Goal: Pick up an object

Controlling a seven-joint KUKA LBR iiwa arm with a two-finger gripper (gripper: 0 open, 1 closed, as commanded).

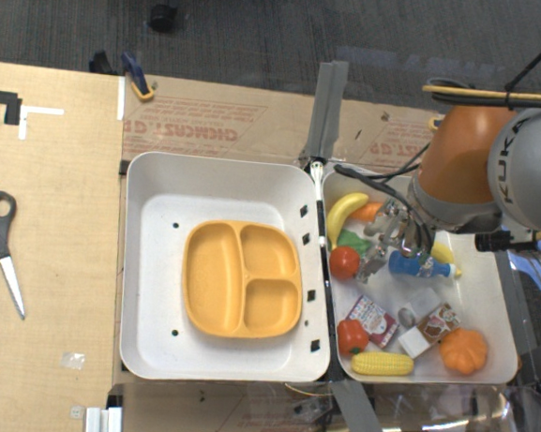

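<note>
My gripper (395, 251) hangs over the upper middle of the right bin (505, 306), under the orange wrist band. A blue bottle with a yellow cap (417, 265) lies directly beneath it, partly covered by it. Just to the left are a yellow banana (343, 212), a green toy (351, 237) and a red tomato (345, 262). Nearer the front lie a pink-and-white packet (370, 317), a red piece (350, 335), a corn cob (382, 364), a brown-and-white carton (433, 326) and an orange pumpkin (465, 351).
The left bin (145, 246) holds a yellow divided plate (242, 278). Scissors (3, 243) lie on the wooden bench at the far left. The arm's grey body and cables cover the right bin's upper right corner.
</note>
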